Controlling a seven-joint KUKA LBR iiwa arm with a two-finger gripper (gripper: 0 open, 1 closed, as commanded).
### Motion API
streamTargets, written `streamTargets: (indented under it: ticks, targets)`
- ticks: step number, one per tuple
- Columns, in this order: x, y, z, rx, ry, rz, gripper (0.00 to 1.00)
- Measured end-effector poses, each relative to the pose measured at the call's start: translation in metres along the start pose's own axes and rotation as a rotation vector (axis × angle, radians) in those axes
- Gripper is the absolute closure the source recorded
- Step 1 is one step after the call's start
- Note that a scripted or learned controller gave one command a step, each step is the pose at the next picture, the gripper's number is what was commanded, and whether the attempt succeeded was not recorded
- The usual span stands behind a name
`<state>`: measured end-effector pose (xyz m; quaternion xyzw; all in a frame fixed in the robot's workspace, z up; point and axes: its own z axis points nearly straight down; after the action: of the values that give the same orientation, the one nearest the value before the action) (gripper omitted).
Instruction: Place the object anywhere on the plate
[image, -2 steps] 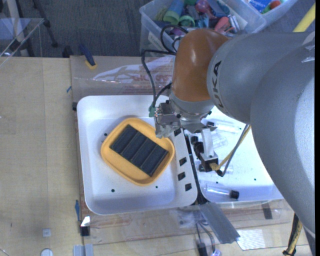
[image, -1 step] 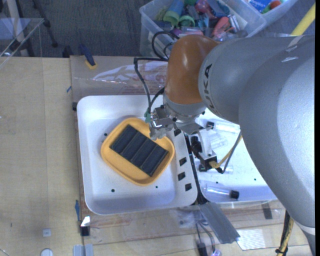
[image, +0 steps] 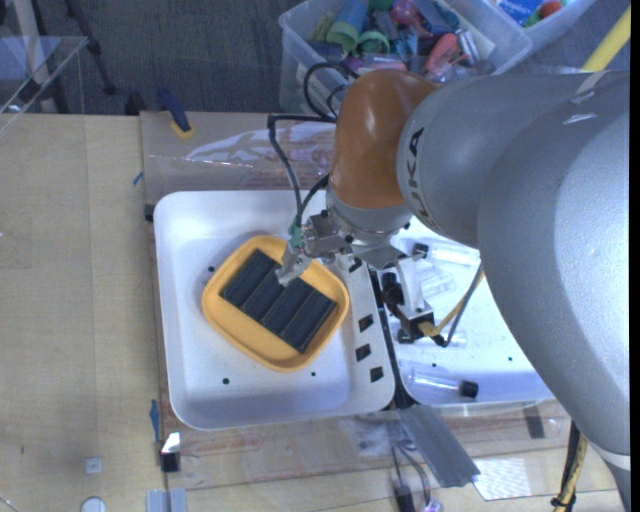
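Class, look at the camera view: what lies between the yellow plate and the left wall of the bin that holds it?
In the camera view, only bare white bin floor lies between the yellow plate and the left bin's left wall.

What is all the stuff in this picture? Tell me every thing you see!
Plate: one, yellow, square, in the left bin.
Dark ridged object: one, black, lying on the plate.
Bins: two, white, side by side on the bench.
Clear tub of colourful items: one, behind the bins.
Small dark-tipped item: one, in the right bin.
Arm: one, grey with an orange band.
Gripper: one, above the plate's upper edge.
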<state>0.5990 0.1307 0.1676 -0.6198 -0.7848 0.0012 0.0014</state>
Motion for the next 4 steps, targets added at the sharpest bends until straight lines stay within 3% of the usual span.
streamTargets:
  ticks: [1,2,3,4]
  targets:
    - [-0.041,0.007,-0.034,-0.007,-0.003,-0.213,0.00]
    - [-0.041,0.008,-0.044,-0.011,-0.003,-0.212,1.00]
    - [-0.067,-0.005,-0.017,-0.001,0.000,-0.319,1.00]
    - [-0.018,-0.028,-0.027,-0.001,0.000,-0.396,1.00]
